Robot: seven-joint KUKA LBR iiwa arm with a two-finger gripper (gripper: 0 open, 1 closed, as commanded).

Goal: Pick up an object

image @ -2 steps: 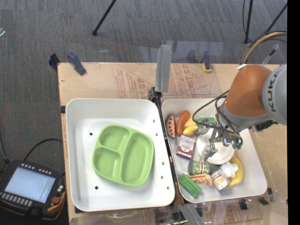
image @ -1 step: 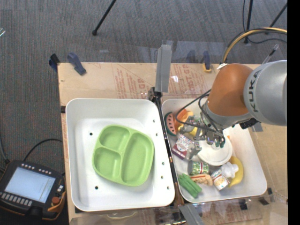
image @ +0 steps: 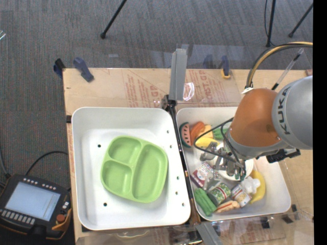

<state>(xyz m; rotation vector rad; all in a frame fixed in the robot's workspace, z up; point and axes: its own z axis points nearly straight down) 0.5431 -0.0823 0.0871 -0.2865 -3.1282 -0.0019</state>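
Observation:
My gripper (image: 223, 163) hangs low over the middle of the right bin (image: 284, 198), under the orange wrist band (image: 255, 121). It sits among a heap of toy food. Right below it are a red-and-white packet (image: 201, 174) and a small can with a green label (image: 220, 192). A watermelon slice (image: 186, 135), an orange piece (image: 200, 130) and a yellow piece (image: 206, 142) lie to its upper left. A banana (image: 258, 186) and a small white bottle (image: 244, 191) lie to its lower right. The arm hides the bin's far right part.
The left bin (image: 87, 131) holds a green three-compartment plate (image: 135, 168). A green ridged piece (image: 205, 201) and a hot dog (image: 228, 206) lie by the right bin's front wall. A grey post (image: 178, 76) stands behind the bins. A teach pendant (image: 33, 204) lies at lower left.

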